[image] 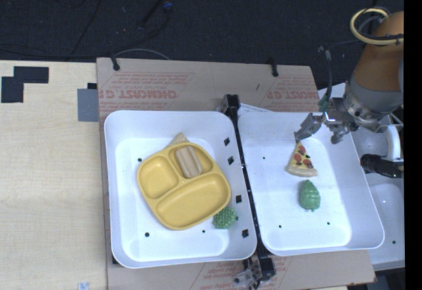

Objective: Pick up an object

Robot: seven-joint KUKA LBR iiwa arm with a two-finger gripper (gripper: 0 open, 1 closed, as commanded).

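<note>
Overhead, the grey two-finger gripper (324, 128) hangs spread wide, grasping nothing, just above the flat triangular toy pizza slice (301, 159) in the right shallow white plastic bin (366, 229) (knobbly green rounded toy (308, 195) lies near it). Left bin (122, 242): glossy yellow compartment tray (182, 188).

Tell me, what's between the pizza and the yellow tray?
In the camera view, the black divider where the two bins meet lies between the pizza and the tray.

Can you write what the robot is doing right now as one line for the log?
gripper: open, above right bin, holding nothing | nearest: pizza slice | also: green toy
</note>
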